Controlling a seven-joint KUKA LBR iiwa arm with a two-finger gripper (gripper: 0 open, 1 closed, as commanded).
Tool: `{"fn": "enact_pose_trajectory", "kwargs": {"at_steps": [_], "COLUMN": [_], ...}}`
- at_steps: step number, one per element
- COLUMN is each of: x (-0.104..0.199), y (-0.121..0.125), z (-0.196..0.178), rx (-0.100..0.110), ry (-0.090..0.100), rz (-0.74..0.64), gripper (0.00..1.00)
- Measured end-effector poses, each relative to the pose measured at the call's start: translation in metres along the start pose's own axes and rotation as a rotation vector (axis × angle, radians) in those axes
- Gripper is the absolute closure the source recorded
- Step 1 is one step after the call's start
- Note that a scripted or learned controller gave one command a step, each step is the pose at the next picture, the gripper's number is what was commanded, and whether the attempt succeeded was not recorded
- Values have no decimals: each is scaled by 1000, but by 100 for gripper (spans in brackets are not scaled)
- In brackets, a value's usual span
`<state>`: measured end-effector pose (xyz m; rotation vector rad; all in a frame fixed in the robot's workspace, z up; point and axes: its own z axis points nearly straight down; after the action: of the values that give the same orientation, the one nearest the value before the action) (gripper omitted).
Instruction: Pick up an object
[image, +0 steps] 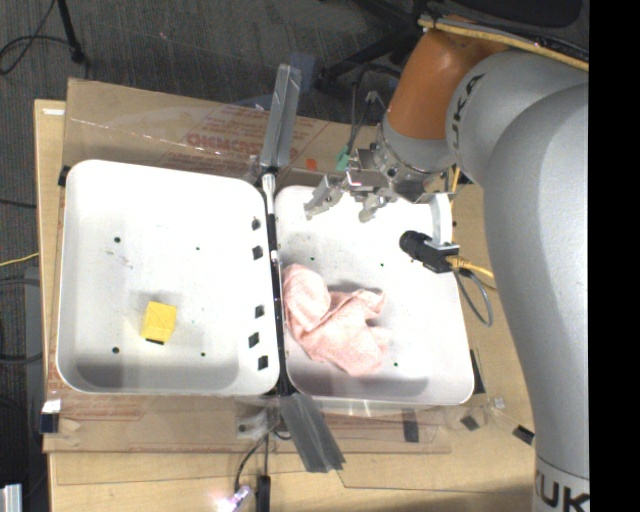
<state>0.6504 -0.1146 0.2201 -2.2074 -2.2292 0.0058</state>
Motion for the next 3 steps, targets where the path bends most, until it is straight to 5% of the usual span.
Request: {"fn": "enact_pose_trajectory", "kwargs": {"at_steps": [1, 2, 3], "x": [5, 0, 3], "y": [-32, 6, 8], "z": [128, 127, 125], "rx": [-3, -4, -15], "ry": [-17, -6, -20], "rz": [39, 202, 70], "gripper": [0, 0, 0]}}
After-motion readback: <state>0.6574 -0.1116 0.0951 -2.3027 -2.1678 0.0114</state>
